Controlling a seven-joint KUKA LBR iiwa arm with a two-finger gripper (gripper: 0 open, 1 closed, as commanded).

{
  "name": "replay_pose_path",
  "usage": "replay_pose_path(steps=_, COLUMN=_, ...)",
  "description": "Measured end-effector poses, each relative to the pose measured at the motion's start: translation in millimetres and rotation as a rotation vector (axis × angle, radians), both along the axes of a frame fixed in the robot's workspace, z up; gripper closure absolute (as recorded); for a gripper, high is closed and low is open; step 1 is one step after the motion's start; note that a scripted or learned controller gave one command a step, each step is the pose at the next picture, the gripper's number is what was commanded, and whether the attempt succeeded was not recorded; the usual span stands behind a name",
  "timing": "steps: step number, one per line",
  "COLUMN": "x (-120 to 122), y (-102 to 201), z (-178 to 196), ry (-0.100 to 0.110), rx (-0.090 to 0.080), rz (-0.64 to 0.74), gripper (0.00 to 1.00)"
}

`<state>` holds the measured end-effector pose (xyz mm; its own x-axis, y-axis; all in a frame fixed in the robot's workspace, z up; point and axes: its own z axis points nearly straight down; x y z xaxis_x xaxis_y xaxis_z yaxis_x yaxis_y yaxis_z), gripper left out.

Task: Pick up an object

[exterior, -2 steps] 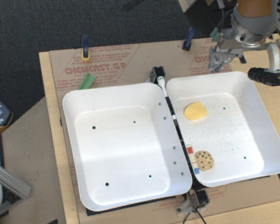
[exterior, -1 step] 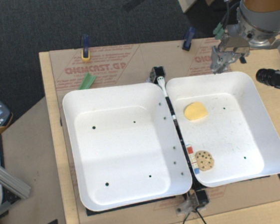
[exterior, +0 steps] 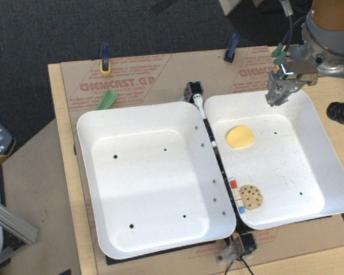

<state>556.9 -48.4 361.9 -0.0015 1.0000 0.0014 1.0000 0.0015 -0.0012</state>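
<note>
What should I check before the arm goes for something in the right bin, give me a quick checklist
1. Targets present: yellow piece and cookie lie in the right bin: ok.
2. Targets apart from each other: ok.
3. Pincer carrying nothing: ok.
4. Pincer above a target: not ok, it hangs over the bin's far rim.
5. Cookie clear of the wall: not ok, it sits near the divider.
6. Pincer opening: cannot tell.
</note>
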Motion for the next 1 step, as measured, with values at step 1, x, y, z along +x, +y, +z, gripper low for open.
replay_pose_path(steps=1, x=-60.9, y=44.2, z=-22.7, ry=0.006, rx=0.001, rz=0.002, gripper=1.0)
